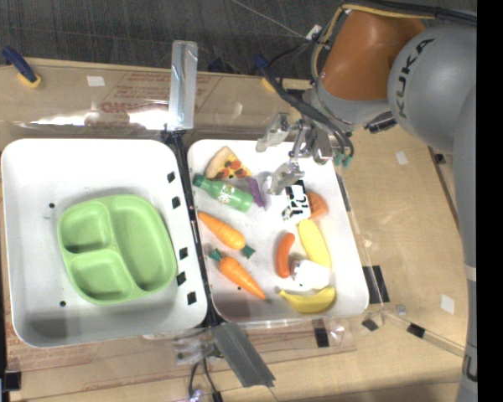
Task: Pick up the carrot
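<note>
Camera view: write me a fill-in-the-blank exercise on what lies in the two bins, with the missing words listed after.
1. The green divided plate lies in the ____ bin.
2. The number of carrots in the right bin, one above the other, is ____.
3. The pizza slice lies at the bin's ____ corner in the picture.
4. The gripper hangs over the ____ bin.

Missing words: left; two; upper-left; right
</note>
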`<state>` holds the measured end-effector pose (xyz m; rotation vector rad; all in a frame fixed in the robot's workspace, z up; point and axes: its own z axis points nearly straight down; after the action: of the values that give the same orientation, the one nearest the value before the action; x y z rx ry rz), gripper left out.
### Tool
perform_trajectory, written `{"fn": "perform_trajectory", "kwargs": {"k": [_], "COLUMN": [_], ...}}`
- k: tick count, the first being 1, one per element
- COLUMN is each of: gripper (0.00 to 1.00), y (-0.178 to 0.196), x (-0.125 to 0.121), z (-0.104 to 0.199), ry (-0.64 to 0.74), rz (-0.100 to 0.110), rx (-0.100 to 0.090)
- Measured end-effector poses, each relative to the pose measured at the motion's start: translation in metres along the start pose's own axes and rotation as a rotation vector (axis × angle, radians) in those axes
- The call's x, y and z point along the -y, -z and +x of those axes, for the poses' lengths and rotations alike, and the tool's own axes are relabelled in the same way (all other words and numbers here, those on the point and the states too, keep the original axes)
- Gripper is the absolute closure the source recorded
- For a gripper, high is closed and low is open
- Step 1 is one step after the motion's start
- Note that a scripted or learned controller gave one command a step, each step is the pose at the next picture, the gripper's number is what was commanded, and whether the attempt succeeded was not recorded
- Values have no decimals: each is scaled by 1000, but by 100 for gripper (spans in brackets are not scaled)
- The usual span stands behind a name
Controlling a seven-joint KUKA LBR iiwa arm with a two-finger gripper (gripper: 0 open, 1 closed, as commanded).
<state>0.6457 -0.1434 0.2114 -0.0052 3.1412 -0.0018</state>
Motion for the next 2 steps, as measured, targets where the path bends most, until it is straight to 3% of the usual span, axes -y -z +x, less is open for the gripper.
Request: {"fn": "perform_trajectory", "kwargs": {"k": [1, 2], "gripper": [0, 0], "y": [-76, -120], "x": [-14, -33], "z": [56, 112], "ry": [126, 240], "rz": [-3, -2], "rx": [-5, -3]}}
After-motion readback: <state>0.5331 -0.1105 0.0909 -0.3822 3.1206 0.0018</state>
